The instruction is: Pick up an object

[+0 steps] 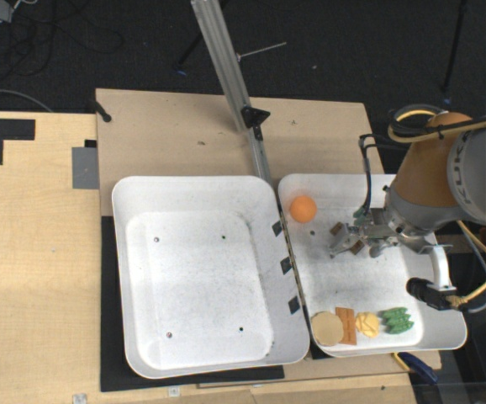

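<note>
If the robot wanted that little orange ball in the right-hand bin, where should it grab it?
Probably straight from above, fingers closing across the widest part of the orange ball. It is round, so any side works, and it sits alone on the floor of the right bin, though near the divider wall. The gripper is beside it.

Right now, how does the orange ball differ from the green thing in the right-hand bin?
The orange ball is round and smooth; the green thing is longer and bumpy-edged. The ball sits alone near the bin's far left corner, while the green thing lies at the near edge, last in a row with a yellow item and a tan round piece. The ball lies left of the tool; the green thing lies nearer the camera. Both rest in the right bin, untouched.
</note>
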`<state>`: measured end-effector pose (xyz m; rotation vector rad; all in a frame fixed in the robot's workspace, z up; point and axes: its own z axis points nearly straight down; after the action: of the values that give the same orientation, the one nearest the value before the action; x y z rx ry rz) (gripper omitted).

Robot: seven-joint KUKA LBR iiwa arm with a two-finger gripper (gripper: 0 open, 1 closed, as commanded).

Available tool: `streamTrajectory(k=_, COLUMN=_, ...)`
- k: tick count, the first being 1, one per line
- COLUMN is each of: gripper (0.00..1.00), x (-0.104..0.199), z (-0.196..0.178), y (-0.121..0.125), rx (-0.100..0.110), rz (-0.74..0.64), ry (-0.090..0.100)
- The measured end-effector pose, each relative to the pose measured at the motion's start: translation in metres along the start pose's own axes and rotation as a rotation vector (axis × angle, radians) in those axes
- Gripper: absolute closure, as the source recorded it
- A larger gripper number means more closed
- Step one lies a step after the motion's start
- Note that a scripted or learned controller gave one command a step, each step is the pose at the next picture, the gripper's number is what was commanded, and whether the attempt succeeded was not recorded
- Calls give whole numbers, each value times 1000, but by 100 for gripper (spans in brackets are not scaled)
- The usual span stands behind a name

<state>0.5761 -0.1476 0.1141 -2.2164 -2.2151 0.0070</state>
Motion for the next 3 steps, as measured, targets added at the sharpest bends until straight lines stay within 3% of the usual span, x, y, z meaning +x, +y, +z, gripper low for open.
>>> streamTrajectory(k=1, gripper=100, x=-2, z=-13, y=1, rx=-5, rz=6, ry=-2)
streamTrajectory(k=3, gripper=100, x=-14, z=-120, y=5, rx=-12, rz=-1, ry=-4)
